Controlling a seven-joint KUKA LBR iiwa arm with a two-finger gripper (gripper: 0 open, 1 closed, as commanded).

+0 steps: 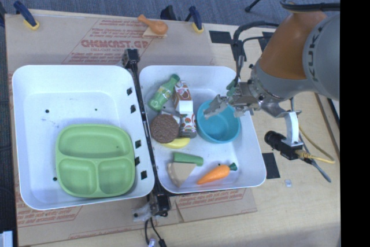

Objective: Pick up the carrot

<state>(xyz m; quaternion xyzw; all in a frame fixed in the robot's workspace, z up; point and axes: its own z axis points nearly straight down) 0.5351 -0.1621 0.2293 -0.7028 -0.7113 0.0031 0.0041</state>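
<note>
Lying in the lower right corner of the right white plastic bin, the orange toy carrot with a green stem points its tip toward the lower left, just beside a green-topped wedge-shaped toy. The grey two-finger gripper hovers well above it in the frame, over the rim of a round blue bowl, apart from the carrot. Its jaws stand apart, gripping nothing. A green divided plate rests in the left white bin.
</note>
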